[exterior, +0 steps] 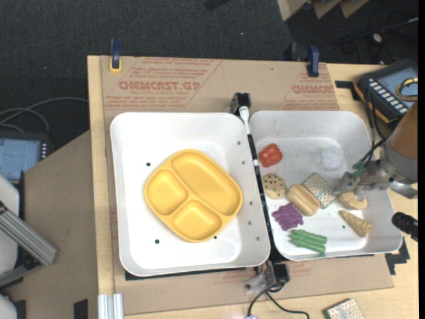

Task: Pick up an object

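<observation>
Toy foods (302,199) are crowding the right bin (292,121); the gripper (350,184) is blurring, its grip impossible to tell.

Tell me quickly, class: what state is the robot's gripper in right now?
Gripper: low in the right bin, over a pale tan food piece; open, shut or holding cannot be told.

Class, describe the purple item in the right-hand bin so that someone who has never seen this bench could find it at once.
Start at the right bin, the one holding the small toy foods. Go to its near left part, beside the divider between the two bins. The purple grape bunch lies there, below the round cookie and above the green beans; it is the sole purple thing among them.
</observation>
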Robot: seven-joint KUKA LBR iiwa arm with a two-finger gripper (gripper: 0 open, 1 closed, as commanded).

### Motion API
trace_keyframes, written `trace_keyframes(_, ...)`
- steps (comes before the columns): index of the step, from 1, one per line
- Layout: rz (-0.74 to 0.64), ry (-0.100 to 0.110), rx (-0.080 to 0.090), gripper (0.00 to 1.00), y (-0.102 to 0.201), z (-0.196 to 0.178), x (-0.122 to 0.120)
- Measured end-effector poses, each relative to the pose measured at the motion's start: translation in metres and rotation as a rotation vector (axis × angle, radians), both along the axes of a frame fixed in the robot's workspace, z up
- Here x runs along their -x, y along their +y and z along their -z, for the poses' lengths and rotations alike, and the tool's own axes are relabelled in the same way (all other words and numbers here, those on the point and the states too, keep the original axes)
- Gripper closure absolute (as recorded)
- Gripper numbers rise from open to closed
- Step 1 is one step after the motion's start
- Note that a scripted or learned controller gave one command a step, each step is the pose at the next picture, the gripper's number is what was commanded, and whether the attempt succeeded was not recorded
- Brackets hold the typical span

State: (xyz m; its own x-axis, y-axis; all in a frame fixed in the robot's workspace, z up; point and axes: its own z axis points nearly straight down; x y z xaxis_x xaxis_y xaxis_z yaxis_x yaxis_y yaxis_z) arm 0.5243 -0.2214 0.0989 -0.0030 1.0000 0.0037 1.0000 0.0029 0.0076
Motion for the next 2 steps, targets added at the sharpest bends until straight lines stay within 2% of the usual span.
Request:
trace_keyframes(1, -0.005, 0.003, 0.004, 1.0, 0.076, -0.022, -0.028)
trace_keyframes(2, -0.007, 0.0, 0.002, 1.0, 0.163, -0.09, -0.038)
